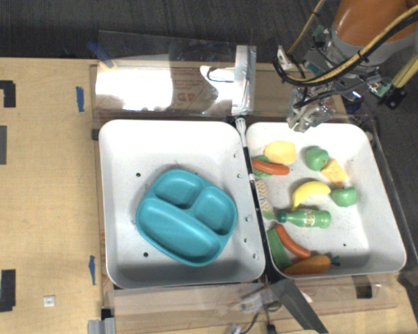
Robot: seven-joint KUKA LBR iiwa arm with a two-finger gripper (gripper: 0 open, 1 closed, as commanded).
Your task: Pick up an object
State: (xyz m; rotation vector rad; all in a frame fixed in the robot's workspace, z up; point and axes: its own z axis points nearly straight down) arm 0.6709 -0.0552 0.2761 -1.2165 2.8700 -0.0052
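Far to the left of the yellow banana (311, 192), in the left bin (115, 152): a teal divided plate (188, 214), flat on the floor, alone there. Further back and left of the banana, beyond that bin's rim: a sheet of clear plastic (171, 82) on the bench.

In the right bin (383, 221), same as the banana, a cluster of toy foods. Up-left of the banana: a red-orange chili (270, 166), with a yellow fruit (280, 152) just behind it, touching. Just below the banana: a green bottle (305, 218) on its side. Lower-left of the banana: a red sausage (291, 241) beside a dark green piece (276, 248), and under both an orange carrot (308, 264) against the near wall. Directly above the banana: a green pepper (316, 157). Just right of the banana: a yellow wedge (335, 172) and a green lump (344, 197).

Well above the banana, over the bin's far rim: the gripper (306, 119), blurred, apart from every toy. Grip state not readable here; nothing seen held.
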